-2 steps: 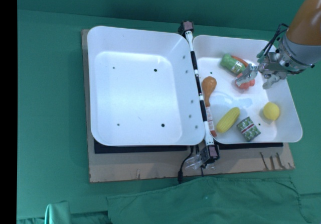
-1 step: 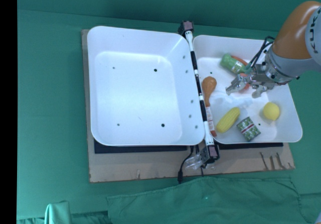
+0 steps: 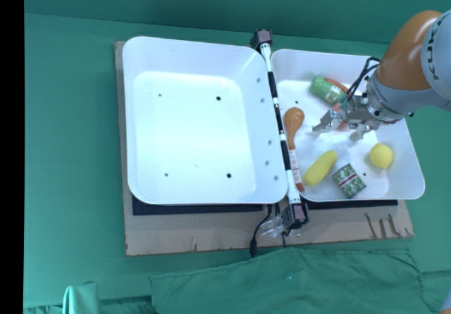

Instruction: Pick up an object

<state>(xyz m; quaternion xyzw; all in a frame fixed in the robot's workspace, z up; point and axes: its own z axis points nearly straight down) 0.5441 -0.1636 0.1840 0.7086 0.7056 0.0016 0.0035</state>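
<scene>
Offering wide open floor in left bin (image 3: 190, 66). Crowding right bin (image 3: 405, 189): green bottle (image 3: 326, 88) near back wall, chicken leg (image 3: 292, 120) hugging divider rail (image 3: 276, 119), corn (image 3: 320, 167) and green can (image 3: 349, 180) just beside each other at front, lemon (image 3: 381, 156) toward right wall. Leaving a bare patch mid-bin, under gripper (image 3: 343, 124).

Grey arm (image 3: 416, 91), orange band, black cables

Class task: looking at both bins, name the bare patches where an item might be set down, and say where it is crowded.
The left bin offers its whole floor. The right bin is crowded: gripper, green bottle, orange drumstick-shaped toy, corn, green can and lemon. One small bare patch lies near its top-left corner, above the orange toy.
</scene>
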